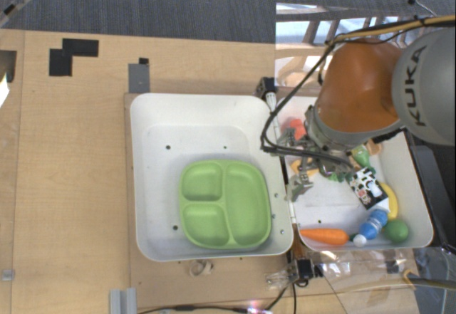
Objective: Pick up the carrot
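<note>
I see arm (pixel 370 85) reaching in over right bin (pixel 422 195), orange band above wrist. Claw (pixel 303 181) hangs low near that bin's left wall, over bare white floor. Cannot tell how wide it stands; nothing visible in it. Carrot (pixel 324 236) lies flat along right bin's front edge, near front-left corner, apart from claw. Blue bottle (pixel 370 226) and green ball (pixel 396 231) sit beside carrot toward front-right corner. Left bin (pixel 153 134) holds green divided plate (pixel 225 203).
</note>
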You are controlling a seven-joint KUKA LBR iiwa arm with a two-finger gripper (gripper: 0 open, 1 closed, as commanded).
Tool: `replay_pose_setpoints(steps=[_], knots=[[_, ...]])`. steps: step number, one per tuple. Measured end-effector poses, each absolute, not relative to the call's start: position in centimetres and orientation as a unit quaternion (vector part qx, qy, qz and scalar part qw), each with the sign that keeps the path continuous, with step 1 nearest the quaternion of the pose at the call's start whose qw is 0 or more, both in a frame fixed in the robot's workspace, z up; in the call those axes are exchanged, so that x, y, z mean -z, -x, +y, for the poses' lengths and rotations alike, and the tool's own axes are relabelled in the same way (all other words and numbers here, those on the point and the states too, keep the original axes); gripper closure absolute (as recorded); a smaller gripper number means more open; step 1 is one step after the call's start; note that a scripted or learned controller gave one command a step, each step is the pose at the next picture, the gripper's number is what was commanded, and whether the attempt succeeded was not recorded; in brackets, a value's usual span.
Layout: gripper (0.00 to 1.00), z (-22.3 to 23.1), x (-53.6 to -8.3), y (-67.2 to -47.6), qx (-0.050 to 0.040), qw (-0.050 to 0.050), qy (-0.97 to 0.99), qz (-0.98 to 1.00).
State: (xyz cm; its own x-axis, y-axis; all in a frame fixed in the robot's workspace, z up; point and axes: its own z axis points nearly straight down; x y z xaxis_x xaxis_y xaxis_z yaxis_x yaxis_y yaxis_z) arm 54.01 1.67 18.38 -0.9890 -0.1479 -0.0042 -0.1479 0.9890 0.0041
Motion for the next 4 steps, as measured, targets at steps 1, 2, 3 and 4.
replay_pose_setpoints(steps=[1, 2, 3, 4], knots=[[0.00, -2.7, -18.6, -49.9, 0.0004, 0.003, 0.117, 0.993], [0.00, -3.2, -18.6, -50.2, 0.0010, 0.005, 0.320, 0.947], [0.00, -2.6, -18.7, -49.9, 0.0020, 0.006, 0.441, 0.898], [0.00, -3.1, -18.6, -51.7, 0.0015, 0.004, 0.552, 0.834]])
